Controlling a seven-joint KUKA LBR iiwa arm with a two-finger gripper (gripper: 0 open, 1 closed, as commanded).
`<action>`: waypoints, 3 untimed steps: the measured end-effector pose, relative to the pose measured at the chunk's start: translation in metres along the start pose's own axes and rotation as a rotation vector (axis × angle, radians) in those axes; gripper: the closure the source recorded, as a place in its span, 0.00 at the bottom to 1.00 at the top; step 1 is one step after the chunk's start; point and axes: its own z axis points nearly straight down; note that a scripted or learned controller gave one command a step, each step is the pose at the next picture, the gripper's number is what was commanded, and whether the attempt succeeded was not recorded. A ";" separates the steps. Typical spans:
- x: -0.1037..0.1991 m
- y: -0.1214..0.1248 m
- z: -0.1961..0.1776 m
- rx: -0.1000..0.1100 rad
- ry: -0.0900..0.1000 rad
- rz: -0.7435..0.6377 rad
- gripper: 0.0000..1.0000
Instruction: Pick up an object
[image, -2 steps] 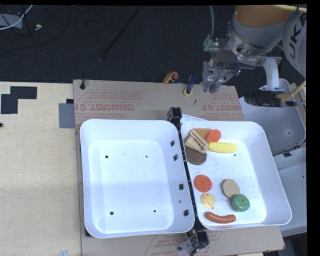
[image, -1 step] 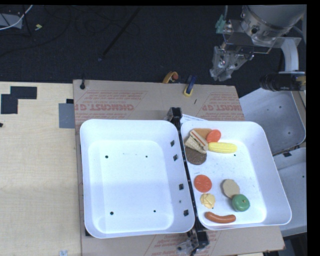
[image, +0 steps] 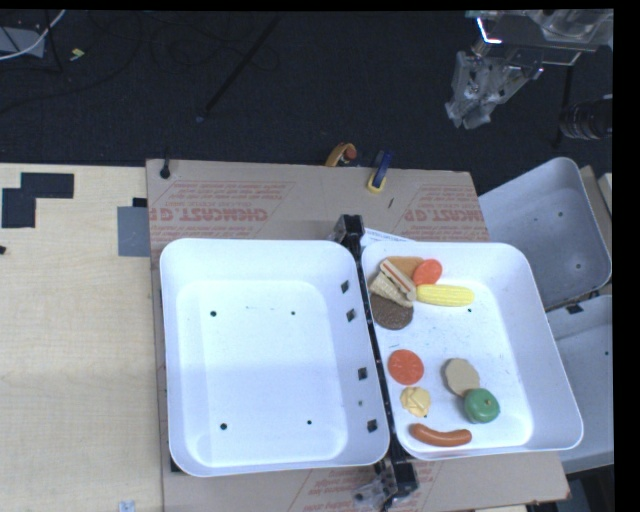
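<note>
Up at 1 o'clock, your grey two-finger gripper (image: 478, 95) hangs above bench; finger state, you cannot tell. Nothing picked yet. Candidate yellow plastic corn cob (image: 444, 295) lies in right shallow white bin (image: 545, 320), 12 o'clock part. Descent, grasp, lift remain.

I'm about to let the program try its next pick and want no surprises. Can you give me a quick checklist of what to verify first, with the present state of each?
1. End effector is above and apart from the bins: ok, it hangs at the top right, over the dark floor.
2. End effector carries nothing: cannot tell.
3. Things to pick are in the right bin: ok, among them a corn cob, sausage and green ball.
4. A target lies free of its neighbours: ok, the sausage lies apart.
5. Sandwich lies free: not ok, it overlaps the brown disc.
6. Nothing hangs over a bin wall: ok.
</note>
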 end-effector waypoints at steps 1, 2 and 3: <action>0.033 -0.057 0.210 0.026 0.000 0.003 1.00; 0.028 -0.039 0.166 0.002 0.000 0.000 1.00; 0.057 -0.020 0.117 0.000 0.001 0.004 1.00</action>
